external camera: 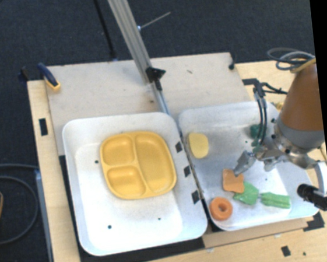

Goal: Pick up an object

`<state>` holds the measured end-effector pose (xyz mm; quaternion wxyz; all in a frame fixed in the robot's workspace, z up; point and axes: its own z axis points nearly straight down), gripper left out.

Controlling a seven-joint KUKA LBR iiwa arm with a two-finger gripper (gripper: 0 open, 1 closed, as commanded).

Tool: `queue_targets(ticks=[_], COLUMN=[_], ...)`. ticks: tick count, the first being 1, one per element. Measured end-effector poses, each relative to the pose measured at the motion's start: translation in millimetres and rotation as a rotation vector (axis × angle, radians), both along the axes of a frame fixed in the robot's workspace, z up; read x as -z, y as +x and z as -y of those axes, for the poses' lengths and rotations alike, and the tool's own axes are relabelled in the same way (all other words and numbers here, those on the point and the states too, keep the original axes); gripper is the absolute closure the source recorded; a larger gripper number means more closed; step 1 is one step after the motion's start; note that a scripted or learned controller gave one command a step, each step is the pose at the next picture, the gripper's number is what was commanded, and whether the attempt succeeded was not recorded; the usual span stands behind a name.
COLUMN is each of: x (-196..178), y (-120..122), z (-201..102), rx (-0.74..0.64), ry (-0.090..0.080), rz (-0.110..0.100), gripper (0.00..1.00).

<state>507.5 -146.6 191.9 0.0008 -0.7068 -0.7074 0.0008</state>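
Note:
The right bin holds a pale yellow round piece, a flat orange piece, an orange ring and two green pieces. My gripper hangs over the middle of this bin, just above and right of the flat orange piece. It is open, and bare bin floor shows between the fingers. The left fingertip is close to the flat orange piece's upper edge. I see nothing held.
The left bin carries a yellow divided plate. A metal pole slants up from the divider between the bins. The arm's grey and orange body covers the right bin's far right side. Cables lie at the right.

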Motion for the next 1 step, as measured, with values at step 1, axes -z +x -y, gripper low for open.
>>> queue_targets(ticks=[1], x=[42.7], y=[0.1], z=[4.1], rx=[0.001], ry=[-0.001], rz=[0.000], gripper=[0.00])
